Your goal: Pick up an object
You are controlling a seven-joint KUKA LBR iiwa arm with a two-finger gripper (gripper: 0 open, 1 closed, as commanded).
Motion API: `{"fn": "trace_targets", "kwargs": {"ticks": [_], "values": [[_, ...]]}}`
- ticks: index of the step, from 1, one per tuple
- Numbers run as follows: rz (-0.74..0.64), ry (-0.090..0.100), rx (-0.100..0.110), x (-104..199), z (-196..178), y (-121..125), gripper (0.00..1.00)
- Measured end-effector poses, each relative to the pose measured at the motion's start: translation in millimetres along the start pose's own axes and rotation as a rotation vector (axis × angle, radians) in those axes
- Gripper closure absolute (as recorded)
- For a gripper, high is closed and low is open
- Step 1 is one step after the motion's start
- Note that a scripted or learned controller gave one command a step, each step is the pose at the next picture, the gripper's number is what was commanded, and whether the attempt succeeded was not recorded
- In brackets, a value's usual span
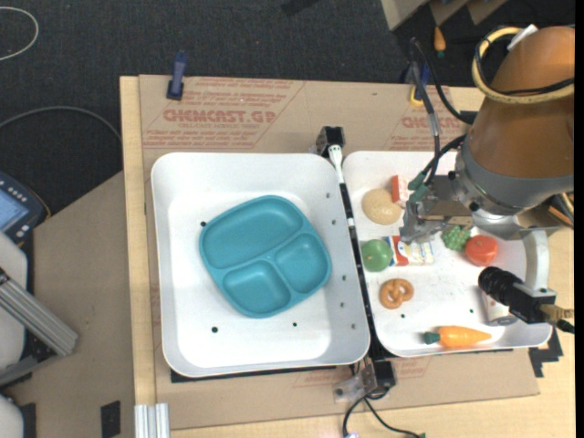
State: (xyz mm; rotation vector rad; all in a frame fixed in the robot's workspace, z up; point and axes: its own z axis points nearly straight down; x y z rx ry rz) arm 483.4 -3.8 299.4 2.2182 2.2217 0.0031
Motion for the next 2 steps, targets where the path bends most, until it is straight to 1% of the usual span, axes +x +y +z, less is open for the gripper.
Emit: {"fn": "trace_targets", "kwargs": {"ticks": [1,2], "values": [[-0.006,0.002,-0.005,60.1,-64.5,-3.3,1.0],[0.008,-0.001,0.01,8.7,-2.3,-4.9,1.0]]}}
